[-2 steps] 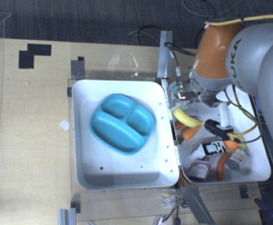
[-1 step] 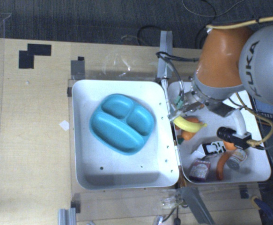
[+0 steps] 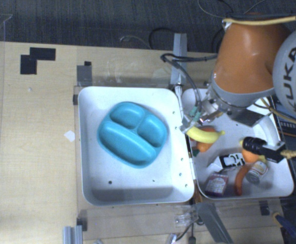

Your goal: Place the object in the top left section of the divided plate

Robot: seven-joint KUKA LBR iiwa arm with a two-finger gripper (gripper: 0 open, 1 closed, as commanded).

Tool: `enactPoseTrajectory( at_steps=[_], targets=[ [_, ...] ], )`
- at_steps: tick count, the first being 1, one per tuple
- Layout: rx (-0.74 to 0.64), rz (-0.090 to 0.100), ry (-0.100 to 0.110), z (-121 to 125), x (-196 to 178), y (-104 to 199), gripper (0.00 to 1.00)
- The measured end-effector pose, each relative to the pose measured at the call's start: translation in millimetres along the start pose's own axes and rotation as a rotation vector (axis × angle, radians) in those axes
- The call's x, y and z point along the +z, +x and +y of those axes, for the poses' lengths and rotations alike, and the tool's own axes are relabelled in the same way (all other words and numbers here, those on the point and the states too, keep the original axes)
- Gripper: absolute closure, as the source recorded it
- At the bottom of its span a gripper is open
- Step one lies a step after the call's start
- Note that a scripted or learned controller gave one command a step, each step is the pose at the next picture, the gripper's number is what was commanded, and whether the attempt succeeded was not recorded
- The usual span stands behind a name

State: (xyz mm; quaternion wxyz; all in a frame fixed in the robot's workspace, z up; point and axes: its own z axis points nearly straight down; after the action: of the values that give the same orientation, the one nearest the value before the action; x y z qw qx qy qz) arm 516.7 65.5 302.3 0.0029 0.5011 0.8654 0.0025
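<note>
A blue divided plate (image 3: 133, 132) lies in the left white bin (image 3: 92, 187), with two smaller sections at its far side and one long section at its near side. My gripper (image 3: 197, 120) hangs over the left edge of the right bin (image 3: 285, 187), just right of the wall between the bins. A yellow banana (image 3: 205, 134) sits directly under the gripper tip and touches it. Whether the banana is held cannot be seen from here. The plate has nothing on it.
The right bin holds an orange fruit (image 3: 202, 147) under the banana, a black-and-white item (image 3: 232, 160), a dark can (image 3: 217, 183), an orange carrot-like piece (image 3: 240, 179) and a small tin (image 3: 257, 173). The arm's orange band (image 3: 249, 55) looms over that bin's far side.
</note>
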Motion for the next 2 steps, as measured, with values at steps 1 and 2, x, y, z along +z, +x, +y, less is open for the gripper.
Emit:
enactPoseTrajectory(
  at_steps=[1, 2],
  targets=[
    [0.023, 0.001, 0.004, 103, 119, -36, 1.00],
    [-0.080, 0.000, -0.001, 159, 107, -12, 1.00]
  ],
)
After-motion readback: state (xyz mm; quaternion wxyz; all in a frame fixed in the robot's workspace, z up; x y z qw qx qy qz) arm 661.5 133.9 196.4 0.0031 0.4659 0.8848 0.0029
